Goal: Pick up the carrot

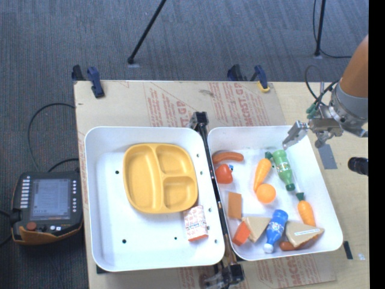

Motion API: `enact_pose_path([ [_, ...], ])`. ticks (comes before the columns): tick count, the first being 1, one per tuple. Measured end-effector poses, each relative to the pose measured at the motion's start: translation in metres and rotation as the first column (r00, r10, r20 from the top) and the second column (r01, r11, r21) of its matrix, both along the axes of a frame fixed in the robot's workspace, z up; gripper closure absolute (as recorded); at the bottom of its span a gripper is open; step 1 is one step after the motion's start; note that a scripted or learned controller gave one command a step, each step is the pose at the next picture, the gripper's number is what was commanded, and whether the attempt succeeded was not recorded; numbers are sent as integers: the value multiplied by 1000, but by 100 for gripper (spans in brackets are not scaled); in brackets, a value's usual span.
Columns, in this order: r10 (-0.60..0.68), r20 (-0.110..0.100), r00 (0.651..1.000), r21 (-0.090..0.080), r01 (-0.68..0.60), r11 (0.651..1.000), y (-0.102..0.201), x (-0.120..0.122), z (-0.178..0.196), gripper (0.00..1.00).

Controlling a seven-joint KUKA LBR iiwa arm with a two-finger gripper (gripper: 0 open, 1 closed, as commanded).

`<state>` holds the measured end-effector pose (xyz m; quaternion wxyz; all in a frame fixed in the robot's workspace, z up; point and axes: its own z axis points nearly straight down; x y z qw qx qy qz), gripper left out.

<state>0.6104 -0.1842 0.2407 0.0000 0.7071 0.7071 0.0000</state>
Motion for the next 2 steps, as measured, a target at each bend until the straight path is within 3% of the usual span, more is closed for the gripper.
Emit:
enact_pose_path([
  [1,-19,-3,1000,2,19,1000,34,-6,-154,0],
  [2,-22,-2,1000,2,22,1000,33,-6,-143,100],
])
